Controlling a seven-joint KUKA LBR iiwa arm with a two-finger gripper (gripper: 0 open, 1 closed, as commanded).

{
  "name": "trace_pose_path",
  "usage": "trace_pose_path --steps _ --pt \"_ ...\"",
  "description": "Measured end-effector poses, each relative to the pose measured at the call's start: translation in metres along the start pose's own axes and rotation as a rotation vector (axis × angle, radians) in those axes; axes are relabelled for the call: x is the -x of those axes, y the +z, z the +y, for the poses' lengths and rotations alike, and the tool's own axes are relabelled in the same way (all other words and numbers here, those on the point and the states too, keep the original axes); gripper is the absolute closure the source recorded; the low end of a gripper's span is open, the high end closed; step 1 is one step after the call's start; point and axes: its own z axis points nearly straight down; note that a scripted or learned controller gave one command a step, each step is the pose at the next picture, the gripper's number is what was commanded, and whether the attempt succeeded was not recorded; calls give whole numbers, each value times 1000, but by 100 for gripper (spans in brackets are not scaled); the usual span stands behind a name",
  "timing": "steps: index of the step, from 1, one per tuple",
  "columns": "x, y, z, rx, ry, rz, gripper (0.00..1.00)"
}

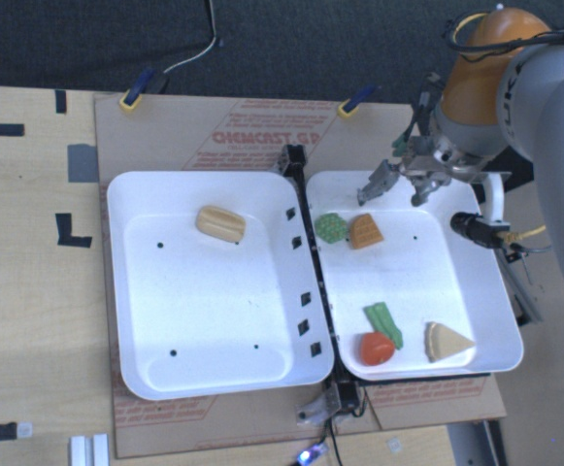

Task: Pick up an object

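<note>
Where bins sit, cardboard (262, 136) lettered "CHEMCAST"

Gripper (395, 188) open over right bin (476, 260), nothing between fingers; orange block (364, 231) and green ball (331, 227) just below-left of jaws; red-green vegetable (381, 336) and wedge (446, 341) well apart; bread roll (220, 224) in left bin (131, 260).

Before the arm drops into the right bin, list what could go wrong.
1. The open pincer hangs above the orange wedge, which touches the green ball; closing may catch both or knock one away.
2. Both lie close to the bin divider, so a finger could strike it.
</note>
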Motion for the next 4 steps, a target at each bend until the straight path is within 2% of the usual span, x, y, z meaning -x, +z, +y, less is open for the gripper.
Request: trace_pose_path --steps 1,2,3,4 --pt "-3 116 -20 -5 0 0 0" --pt "-3 100 -18 0 0 0 100" --pt "-53 5 -91 4 -3 3 100" --pt "-135 -9 -119 -1 -8 3 100"
